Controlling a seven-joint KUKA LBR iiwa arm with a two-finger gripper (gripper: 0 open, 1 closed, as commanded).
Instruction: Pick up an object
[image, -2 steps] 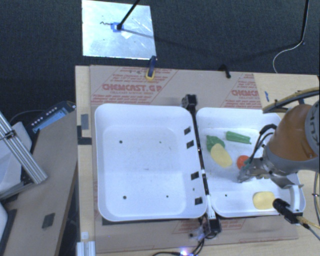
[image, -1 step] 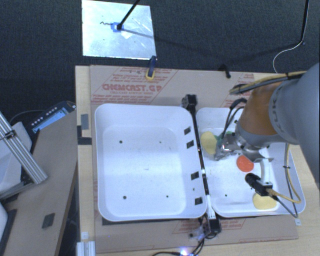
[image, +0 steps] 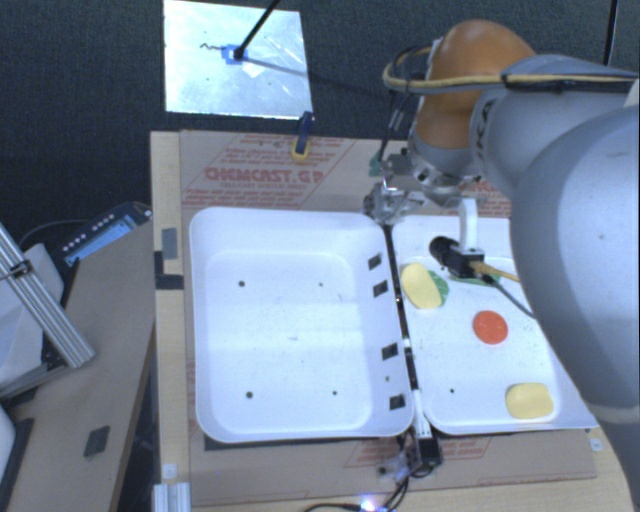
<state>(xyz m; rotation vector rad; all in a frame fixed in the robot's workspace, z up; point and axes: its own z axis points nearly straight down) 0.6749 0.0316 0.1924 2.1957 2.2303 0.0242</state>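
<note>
Several items: right bin (image: 560, 415)
Gripper (image: 388, 204): at bin's far-left corner; grip state cannot be told
Nearest: yellow oval piece (image: 422, 287), just toward the camera
Farther: orange disc (image: 489, 327), yellow block (image: 528, 400)

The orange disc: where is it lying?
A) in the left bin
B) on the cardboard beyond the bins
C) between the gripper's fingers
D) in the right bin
D: the orange disc lies flat on the floor of the right bin, between two yellow pieces, apart from both.
</note>
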